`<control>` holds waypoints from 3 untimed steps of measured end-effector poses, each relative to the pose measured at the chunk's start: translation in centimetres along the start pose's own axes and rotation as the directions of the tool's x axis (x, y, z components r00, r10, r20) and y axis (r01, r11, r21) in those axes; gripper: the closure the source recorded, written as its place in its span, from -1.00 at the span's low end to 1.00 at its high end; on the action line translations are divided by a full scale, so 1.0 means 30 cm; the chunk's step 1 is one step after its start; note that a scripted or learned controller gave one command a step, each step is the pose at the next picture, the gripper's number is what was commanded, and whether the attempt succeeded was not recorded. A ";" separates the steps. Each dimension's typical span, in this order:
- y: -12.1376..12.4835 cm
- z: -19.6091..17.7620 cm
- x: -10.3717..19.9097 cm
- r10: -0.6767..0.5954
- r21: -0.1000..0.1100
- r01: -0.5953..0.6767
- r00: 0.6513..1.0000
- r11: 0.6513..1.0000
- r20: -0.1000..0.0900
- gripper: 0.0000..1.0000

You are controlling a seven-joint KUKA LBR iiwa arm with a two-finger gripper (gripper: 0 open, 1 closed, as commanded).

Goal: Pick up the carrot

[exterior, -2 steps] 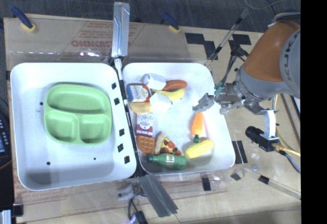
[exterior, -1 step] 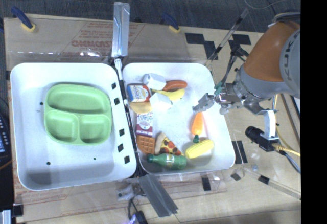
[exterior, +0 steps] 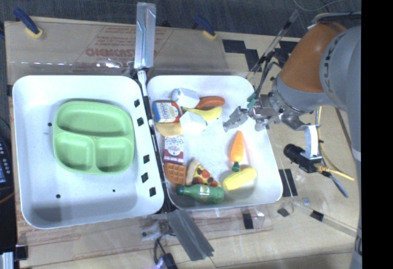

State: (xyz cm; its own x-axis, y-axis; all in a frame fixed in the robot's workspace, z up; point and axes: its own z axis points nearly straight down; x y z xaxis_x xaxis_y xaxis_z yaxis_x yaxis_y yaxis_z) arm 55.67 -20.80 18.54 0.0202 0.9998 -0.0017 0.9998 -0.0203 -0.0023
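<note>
Pincer above the right bin, carrot not gripped.

The carrot lies in the right part of the right bin, tilted a little, its green end touching the yellow corn. The pincer hangs just above and left of the carrot's orange tip; I cannot tell if it is apart or together. A green divided plate sits in the left bin.

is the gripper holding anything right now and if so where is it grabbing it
Nothing is held. The gripper sits above the carrot, apart from it.
</note>
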 end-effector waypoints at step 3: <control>0.086 -0.053 0.077 -0.008 -0.002 0.008 1.000 1.000 -0.002 1.00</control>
